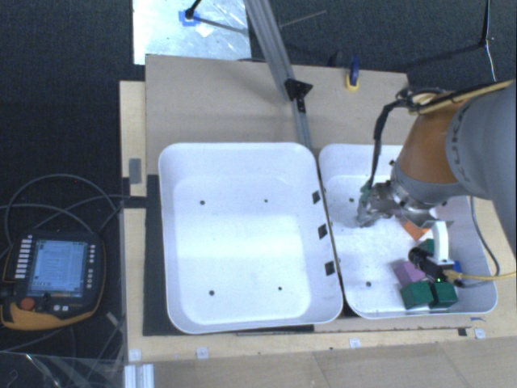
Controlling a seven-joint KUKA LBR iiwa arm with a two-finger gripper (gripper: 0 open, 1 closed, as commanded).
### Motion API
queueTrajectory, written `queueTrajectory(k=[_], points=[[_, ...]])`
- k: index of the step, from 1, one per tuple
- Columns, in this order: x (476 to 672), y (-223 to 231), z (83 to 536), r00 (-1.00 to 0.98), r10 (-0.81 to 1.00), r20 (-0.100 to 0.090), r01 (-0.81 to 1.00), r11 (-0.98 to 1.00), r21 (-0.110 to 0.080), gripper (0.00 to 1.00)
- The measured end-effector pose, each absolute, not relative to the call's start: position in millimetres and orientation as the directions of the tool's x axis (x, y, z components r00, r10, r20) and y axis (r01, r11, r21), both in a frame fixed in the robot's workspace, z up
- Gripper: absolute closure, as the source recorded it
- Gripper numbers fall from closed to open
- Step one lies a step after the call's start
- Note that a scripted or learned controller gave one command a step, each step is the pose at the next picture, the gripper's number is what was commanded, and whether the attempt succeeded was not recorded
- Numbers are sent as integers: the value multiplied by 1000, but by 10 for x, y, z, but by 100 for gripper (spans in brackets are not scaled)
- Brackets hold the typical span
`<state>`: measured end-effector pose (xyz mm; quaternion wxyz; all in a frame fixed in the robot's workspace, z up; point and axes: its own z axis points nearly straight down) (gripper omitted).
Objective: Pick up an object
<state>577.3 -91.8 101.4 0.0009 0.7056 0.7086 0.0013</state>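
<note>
Inside the right bin (355, 253), the gripper (372, 209), its opening impossible to tell, hangs low at the bin's centre-left, apart from a green block (428, 296), purple block (409, 272) and orange piece (416, 231) toward the bin's lower-right corner; it should probably centre over one before closing.

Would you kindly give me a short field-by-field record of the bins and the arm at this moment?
arm: grey, reaching in from the right
end effector: low over the right bin, left of the objects
green block: right bin, lower-right corner in view
purple object: just up-left of the green block
orange piece: partly hidden under the wrist
left bin: alongside the right bin
held object: cannot tell
</note>
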Motion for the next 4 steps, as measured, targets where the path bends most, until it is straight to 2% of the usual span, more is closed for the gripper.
queueTrajectory(k=[3,4], points=[[5909,-943,2533,-5,1000,-1,1000,5,7,100],[5815,-512,2456,-9,1000,1,1000,9,1,100]])
